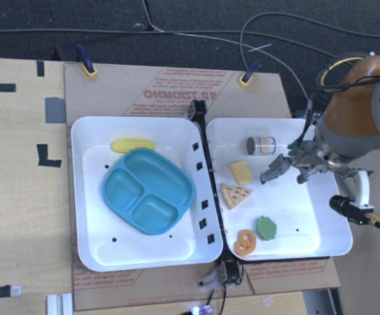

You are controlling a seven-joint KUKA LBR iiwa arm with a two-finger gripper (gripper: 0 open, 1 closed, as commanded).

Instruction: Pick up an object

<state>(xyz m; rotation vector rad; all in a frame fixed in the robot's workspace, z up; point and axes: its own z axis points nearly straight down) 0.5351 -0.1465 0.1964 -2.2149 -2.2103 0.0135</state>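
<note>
The right bin (308, 241) holds a small can (260, 146) lying on its side, a yellow cheese block (241, 172), a pizza slice (235, 194), a green broccoli piece (266, 228) and an orange pretzel (245, 241). My gripper (289, 173) hangs over the upper right part of this bin, just right of the cheese and below the can. Its fingers are spread open with nothing between them. One fingertip (270, 173) points toward the cheese without touching it.
The left bin (84, 176) holds a blue divided plate (149, 190) and a yellow corn cob (133, 146). A black divider (206, 176) joins the two bins. Cables (275, 51) run behind the bins, and two clamps (86, 63) hold the cardboard base.
</note>
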